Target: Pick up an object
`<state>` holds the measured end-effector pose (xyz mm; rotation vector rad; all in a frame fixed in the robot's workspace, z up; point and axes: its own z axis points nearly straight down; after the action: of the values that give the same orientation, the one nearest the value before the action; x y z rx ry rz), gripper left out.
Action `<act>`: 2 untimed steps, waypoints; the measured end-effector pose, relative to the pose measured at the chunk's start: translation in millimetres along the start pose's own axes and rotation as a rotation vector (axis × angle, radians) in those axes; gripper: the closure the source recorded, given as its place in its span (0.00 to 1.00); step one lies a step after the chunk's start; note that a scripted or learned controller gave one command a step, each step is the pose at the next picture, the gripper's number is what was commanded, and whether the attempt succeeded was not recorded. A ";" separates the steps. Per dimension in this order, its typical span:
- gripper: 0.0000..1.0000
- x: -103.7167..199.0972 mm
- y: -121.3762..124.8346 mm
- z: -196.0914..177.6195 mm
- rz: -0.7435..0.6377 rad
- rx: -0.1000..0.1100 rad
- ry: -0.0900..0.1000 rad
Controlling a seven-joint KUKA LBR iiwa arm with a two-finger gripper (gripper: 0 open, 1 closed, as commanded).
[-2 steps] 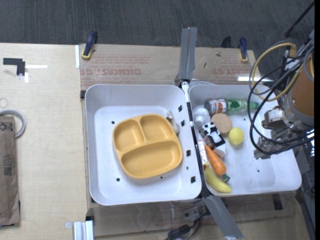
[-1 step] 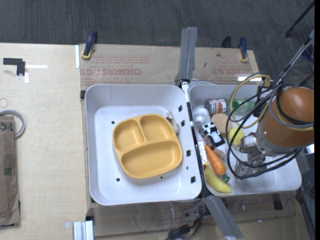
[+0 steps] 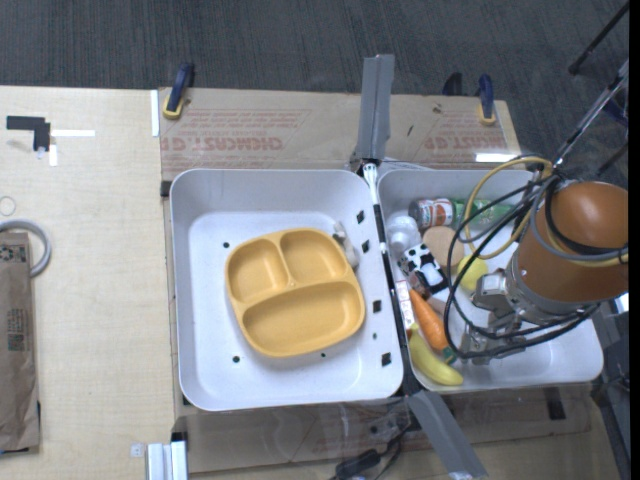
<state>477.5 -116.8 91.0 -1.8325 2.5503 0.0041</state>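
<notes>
Where the end effector (image 3: 478, 346) hangs, banana (image 3: 436, 362) just beside.

R bin (image 3: 590, 368) crowded w/ banana (image 3: 436, 364), carrot (image 3: 428, 318); cables (image 3: 490, 230) overhead.

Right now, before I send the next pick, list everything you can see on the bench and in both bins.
left bin: one, white, centre of the view
divided plate: one, yellow, three compartments, in the left bin
right bin: one, white, beside the left bin
can: one, red and green label, back of the right bin
carrot: one, orange, left side of the right bin
banana: one, yellow, front-left corner of the right bin
clamps: two, blue, on the cardboard behind the bins
paper bag: one, brown, far left
arm: one, orange band, cables, over the right bin
</notes>
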 end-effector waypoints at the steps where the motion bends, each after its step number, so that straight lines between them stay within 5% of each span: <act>1: 1.00 -4.7 1.3 -0.3 0.220 0.001 0.000; 2: 1.00 -24.0 -17.4 -1.0 0.360 0.004 -0.001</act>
<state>501.7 -99.6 92.0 -1.3454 2.8342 0.0002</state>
